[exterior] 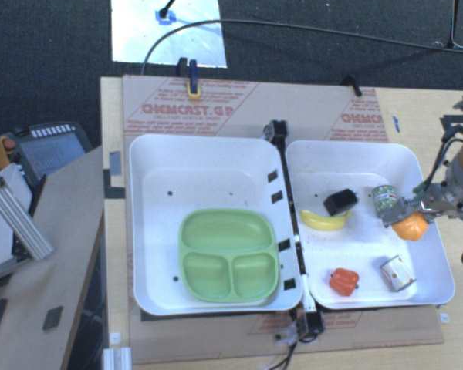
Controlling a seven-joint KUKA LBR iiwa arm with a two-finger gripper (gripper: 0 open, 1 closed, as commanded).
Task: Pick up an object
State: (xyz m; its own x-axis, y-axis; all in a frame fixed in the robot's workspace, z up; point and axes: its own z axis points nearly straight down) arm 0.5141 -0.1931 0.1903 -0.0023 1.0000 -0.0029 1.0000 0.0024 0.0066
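Along the right edge of the right bin (pixel 370 154), the gripper (pixel 407 216) reaches in from the arm (pixel 455 195), and an orange round fruit (pixel 410 227) sits at its fingertips, just above the bin's rim area. The fruit appears pinched between the fingers, though the view is too coarse to show the contact clearly. Just beside it, toward the bin's back, stands a small green-labelled can (pixel 383 197). Nearer the middle of that bin, a black block (pixel 340 201) lies just behind a yellow banana (pixel 324 220), the two close or touching. Toward the front edge lie a red pepper-like object (pixel 343 281) and, to its right, a small white-and-grey box (pixel 397 273), well apart from each other. On the floor of the left bin (pixel 154 206) rests a green divided plate (pixel 229 254) with three compartments, set toward the front right corner.
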